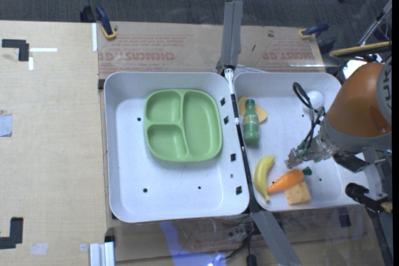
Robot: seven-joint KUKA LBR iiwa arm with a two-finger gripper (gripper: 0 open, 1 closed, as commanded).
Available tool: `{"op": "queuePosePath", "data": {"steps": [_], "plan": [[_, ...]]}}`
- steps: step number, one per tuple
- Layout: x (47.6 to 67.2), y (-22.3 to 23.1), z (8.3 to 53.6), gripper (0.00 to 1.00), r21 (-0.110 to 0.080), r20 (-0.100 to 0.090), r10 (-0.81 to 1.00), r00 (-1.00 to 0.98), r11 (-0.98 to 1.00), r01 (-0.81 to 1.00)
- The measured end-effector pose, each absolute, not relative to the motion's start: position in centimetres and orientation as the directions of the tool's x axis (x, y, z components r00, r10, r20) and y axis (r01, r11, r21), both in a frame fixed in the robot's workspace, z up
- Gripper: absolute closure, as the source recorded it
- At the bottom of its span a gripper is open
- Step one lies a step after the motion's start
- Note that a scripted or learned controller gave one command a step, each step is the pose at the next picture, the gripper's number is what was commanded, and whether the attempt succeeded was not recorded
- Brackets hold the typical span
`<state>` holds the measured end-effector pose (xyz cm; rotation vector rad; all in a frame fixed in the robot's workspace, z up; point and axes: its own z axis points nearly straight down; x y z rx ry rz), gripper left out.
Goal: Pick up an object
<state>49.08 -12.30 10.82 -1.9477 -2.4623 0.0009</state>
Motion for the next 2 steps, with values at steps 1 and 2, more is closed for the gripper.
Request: {"op": "queuePosePath", "data": {"steps": [1,2], "plan": [[49.1,-12.3,10.8,0.00,-0.002,0.001,0.973,-0.231,0.231,0.973],[48.7,-10.9,11.5,0.00,-0.001,0.000,0.996,-0.094,0.094,0.996]]}}
